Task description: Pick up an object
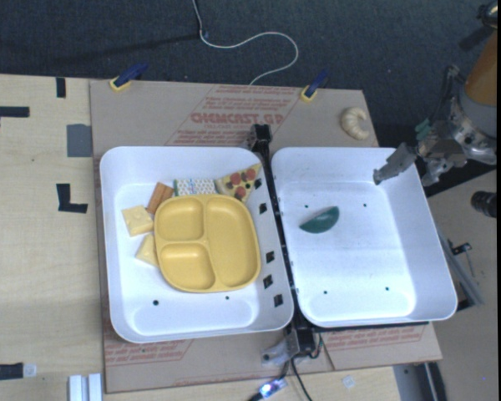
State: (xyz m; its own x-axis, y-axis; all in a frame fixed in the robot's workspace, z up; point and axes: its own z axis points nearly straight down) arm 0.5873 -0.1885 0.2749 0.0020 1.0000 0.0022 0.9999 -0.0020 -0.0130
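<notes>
Even, soft light falls from above on my table (pixel 33 224). The white bins (pixel 359 299) glow brightly without harsh glare, shadows stay faint, and the picture looks slightly soft and grainy throughout.

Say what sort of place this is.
Likely a robotics lab grasping bench: two white bins clamped on cardboard, a yellow divided plate and a green object as test items, and the gripper at the right bin's edge.

Right bin (pixel 401 282) mostly open floor, just a small green object (pixel 321 220) near its left wall. Left bin (pixel 121 307) crowded: yellow divided plate (pixel 207 242) fills centre, small items packed behind it.
</notes>
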